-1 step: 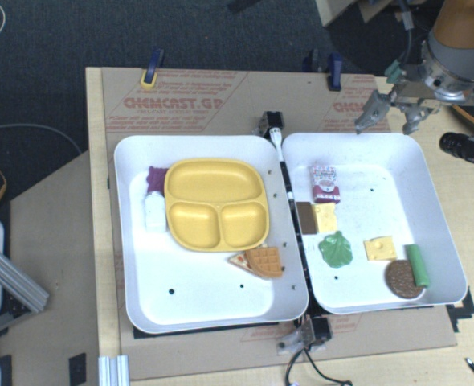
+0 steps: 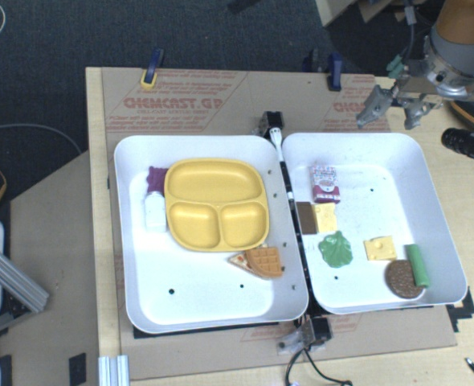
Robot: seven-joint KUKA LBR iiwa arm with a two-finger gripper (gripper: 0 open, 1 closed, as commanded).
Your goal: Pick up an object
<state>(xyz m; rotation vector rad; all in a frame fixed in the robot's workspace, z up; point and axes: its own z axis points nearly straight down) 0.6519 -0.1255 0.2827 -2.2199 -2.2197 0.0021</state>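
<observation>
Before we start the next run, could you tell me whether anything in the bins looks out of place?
Nothing stands out. The yellow divided plastic tray lies flat in the left white bin; small toy foods are loosely scattered, unspilled.

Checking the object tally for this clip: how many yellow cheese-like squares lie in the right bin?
2. A pale yellow square piece lies near the middle of the shallow white right bin, just above a green leafy toy; a deeper yellow holed square lies further right. Others may be hidden.
</observation>
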